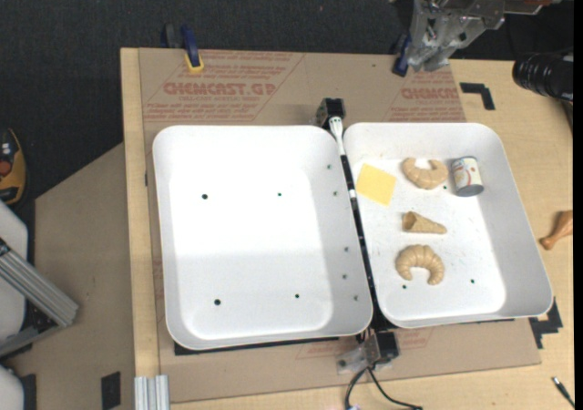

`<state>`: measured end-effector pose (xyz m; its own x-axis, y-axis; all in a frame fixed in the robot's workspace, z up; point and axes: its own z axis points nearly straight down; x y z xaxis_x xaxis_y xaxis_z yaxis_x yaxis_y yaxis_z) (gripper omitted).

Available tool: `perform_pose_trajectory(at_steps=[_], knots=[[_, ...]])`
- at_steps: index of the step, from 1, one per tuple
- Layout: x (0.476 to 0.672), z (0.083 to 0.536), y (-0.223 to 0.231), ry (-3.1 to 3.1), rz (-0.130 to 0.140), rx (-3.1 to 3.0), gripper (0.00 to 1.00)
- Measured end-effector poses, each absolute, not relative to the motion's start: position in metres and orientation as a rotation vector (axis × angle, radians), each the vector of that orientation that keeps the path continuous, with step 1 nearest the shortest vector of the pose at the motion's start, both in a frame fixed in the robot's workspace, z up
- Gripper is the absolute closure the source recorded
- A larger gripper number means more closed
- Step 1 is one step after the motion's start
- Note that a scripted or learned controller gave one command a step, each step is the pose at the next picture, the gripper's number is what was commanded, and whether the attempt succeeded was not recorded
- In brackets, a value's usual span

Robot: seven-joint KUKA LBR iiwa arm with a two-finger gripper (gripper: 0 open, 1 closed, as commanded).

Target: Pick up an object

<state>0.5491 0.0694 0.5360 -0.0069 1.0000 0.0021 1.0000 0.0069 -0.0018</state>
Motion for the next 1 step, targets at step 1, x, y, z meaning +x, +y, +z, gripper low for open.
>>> perform_pose_trajectory(at_steps=[1], knots=[[0.4763,0.5364,0.1085,-2.228,-0.001,-2.211,1.00]])
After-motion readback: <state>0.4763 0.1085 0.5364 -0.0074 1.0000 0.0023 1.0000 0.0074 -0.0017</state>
